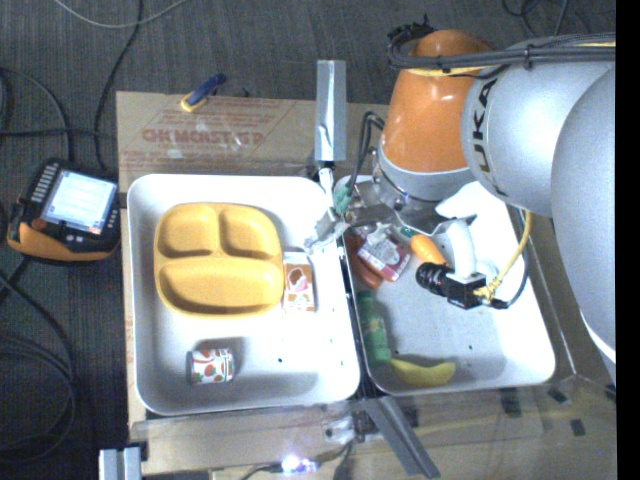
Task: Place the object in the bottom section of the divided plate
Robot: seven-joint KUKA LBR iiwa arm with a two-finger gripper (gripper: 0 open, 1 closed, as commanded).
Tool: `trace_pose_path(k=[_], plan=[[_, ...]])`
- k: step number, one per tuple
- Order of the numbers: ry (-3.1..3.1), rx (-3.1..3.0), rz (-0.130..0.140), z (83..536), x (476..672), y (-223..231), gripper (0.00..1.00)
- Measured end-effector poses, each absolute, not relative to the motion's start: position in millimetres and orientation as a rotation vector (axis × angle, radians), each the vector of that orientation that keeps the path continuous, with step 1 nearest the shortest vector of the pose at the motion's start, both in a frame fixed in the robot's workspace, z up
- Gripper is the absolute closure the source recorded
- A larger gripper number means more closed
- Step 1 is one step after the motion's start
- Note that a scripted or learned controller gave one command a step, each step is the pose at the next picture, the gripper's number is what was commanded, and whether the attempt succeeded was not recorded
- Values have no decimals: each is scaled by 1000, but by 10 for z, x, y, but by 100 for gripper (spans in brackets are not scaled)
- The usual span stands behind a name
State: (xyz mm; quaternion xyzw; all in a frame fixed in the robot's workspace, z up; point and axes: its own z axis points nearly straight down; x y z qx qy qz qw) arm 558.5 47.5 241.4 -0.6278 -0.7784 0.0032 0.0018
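**Arm**, grey with an orange band, reaches in from the right and overhangs the upper part of the **right bin**.

**Left bin** holds the yellow **divided plate**. Its **bottom section** is the single wide compartment nearest the viewer, lying below two smaller ones.

**Gripper** hangs over the wall shared by the two bins. Whether it is released or clenched cannot be told, and nothing can be confirmed in its grasp.

**Red packet** lies in the right bin just beside the gripper, partly under the wrist. It is judged the likeliest task object, though the task sentence does not name one.

- Handling (judged): it is probably light, soft and crinkly, with a glossy wrapper that may slip or fold, so a pinch across the narrow width near the middle should serve best.
- Orientation: it lies flat. Its long axis seems to run from upper left to lower right, but the outline is partly hidden.

**Other objects**
- A **green bottle** and a **banana** lie lower in the right bin.
- A **carrot** lies just beside the packet.
- A **small carton** touches the plate's right rim.
- A **can** lies on its side, well apart from the plate and below it.
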Motion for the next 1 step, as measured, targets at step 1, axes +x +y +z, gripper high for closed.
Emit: trace_pose_path(k=[1], plan=[[-2394, -2039, 6, 3132, 6044, 1599, 0]])
